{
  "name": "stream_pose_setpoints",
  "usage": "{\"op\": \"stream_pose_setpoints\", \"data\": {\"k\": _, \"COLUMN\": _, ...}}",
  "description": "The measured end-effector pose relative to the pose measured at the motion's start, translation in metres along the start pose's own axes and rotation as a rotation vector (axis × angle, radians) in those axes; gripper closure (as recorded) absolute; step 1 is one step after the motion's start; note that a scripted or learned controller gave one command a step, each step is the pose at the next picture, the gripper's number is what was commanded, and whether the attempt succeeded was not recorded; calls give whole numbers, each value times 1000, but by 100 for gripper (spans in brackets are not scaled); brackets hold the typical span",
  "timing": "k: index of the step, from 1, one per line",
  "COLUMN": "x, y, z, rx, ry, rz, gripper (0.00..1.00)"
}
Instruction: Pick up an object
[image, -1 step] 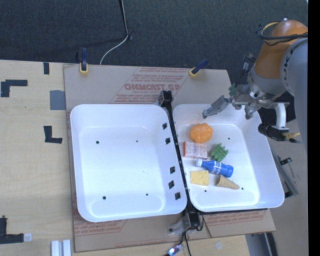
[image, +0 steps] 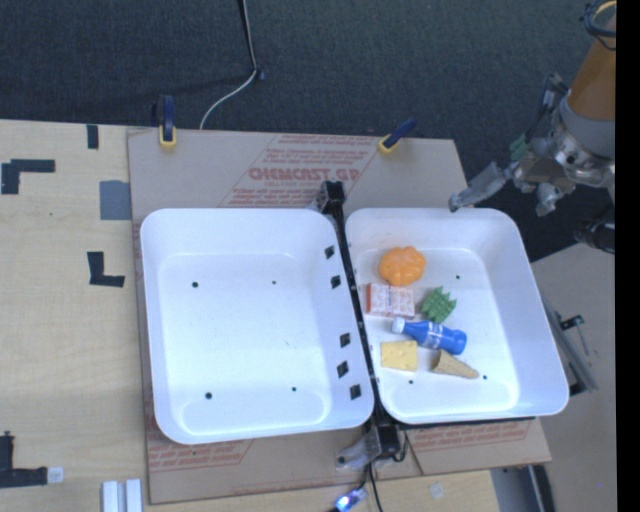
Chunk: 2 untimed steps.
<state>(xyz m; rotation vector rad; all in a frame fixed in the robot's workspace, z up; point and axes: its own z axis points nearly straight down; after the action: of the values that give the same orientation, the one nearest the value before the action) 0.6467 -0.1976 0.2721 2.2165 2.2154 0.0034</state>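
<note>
The right bin (image: 505, 300) holds several small items. An orange round fruit (image: 402, 266) lies toward its back left. Just in front of it are a red-and-white packet (image: 390, 299) and a green leafy piece (image: 438, 302). A blue bottle (image: 432, 335) lies on its side, with a yellow cheese block (image: 399, 355) and a tan wedge (image: 455, 366) nearer the front. My gripper (image: 500, 197) hangs above the bin's back right corner, well apart from the items. Its fingers (image: 475, 192) are spread open with nothing between them.
The left bin (image: 240, 320) sits beside the right one, joined by a black divider clip strip (image: 345, 300). Both rest on a cardboard sheet (image: 290, 170) held by clamps. A white cable (image: 235, 95) runs at the back.
</note>
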Motion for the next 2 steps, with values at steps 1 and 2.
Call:
{"op": "stream_pose_setpoints", "data": {"k": 1, "x": 52, "y": 24, "z": -52, "rx": 1, "ry": 4, "rz": -8, "gripper": 0}}
{"op": "stream_pose_setpoints", "data": {"k": 2, "x": 67, "y": 0, "z": -196, "rx": -9, "ry": 1, "rz": -5, "gripper": 0}}
